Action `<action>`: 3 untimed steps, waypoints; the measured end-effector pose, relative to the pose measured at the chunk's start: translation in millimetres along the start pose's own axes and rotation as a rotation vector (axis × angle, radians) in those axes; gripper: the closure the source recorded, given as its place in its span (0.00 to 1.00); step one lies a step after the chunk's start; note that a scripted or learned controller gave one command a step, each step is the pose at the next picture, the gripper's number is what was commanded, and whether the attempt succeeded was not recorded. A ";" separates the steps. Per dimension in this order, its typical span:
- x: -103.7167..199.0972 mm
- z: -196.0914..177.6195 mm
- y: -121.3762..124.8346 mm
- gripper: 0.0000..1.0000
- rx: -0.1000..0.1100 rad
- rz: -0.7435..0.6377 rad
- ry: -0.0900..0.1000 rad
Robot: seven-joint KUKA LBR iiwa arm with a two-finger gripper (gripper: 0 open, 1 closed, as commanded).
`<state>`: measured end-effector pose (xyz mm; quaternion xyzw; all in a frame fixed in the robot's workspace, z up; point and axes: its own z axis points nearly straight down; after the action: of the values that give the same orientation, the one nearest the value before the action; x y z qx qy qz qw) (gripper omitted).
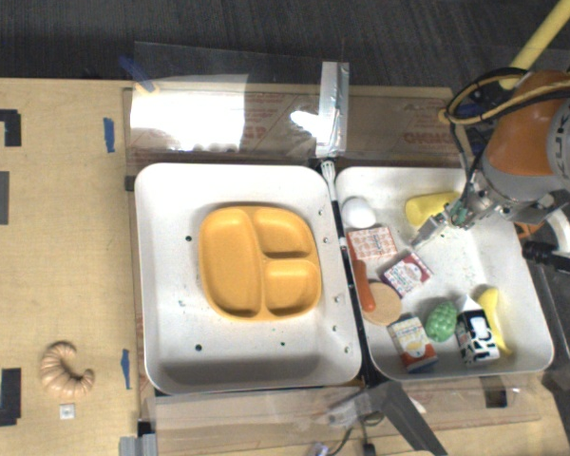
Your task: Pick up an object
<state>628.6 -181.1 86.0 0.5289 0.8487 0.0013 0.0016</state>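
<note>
The right bin (513, 255) holds several small items. A yellow piece (426, 205) lies at the back, with a white ball (359, 214) to its left. Below them are a red-and-white packet (370, 245), a second packet (406, 275), a sausage (364, 289) and a tan disc (385, 305). Along the front sit a small carton (410, 338), a green lump (442, 320), a black-and-white carton (476, 336) and a yellow banana (491, 306). My gripper (439, 224) hangs low in this bin, right beside the yellow piece and above the second packet. Nothing is visibly held.
The left bin (161, 255) carries a yellow divided plate (261, 259). A tan curled toy (66, 369) lies on the bench far left. Clear plastic sheeting (228, 112) stands behind the bins. The arm's orange band (522, 141) and cables hang over the right bin's back corner.
</note>
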 end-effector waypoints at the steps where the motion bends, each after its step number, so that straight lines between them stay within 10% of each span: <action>1: 5.5 0.9 30.6 0.00 0.052 0.079 0.009; 2: 70.8 -34.9 -23.5 0.00 0.005 0.230 0.002; 3: 55.9 -6.6 19.9 0.00 -0.005 0.152 -0.005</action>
<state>621.7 -122.2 92.6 0.5917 0.8062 0.0024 0.0049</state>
